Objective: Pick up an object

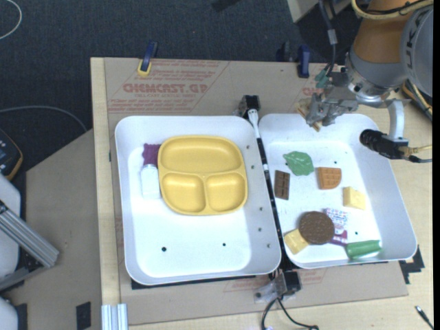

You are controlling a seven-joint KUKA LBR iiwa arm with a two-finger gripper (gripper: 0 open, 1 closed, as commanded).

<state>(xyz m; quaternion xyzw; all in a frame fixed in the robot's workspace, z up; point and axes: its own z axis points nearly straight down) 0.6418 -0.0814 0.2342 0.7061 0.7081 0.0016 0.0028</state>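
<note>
End effector (323, 113) hovers above right bin's (392, 205) far rim; finger state cannot be told. Below: green leaf (298, 162), waffle (328, 178), brown round cookie (315, 227).

Two white bins in front of me, one holding three things and the other holding eight.

The left bin (137, 253) holds one yellow three-section tray (203, 173), one small white bottle (149, 181) and one purple item (150, 152) partly hidden behind the tray. The right bin (395, 212) holds one green leaf-shaped piece (298, 162), one brown chocolate bar (282, 184), one orange waffle (328, 178), two pale yellow cheese wedges (355, 198) (295, 241), one round brown cookie (316, 227), one small patterned packet (338, 218) and one green stick-shaped piece (362, 249). That makes eleven loose things across the two bins.
</note>
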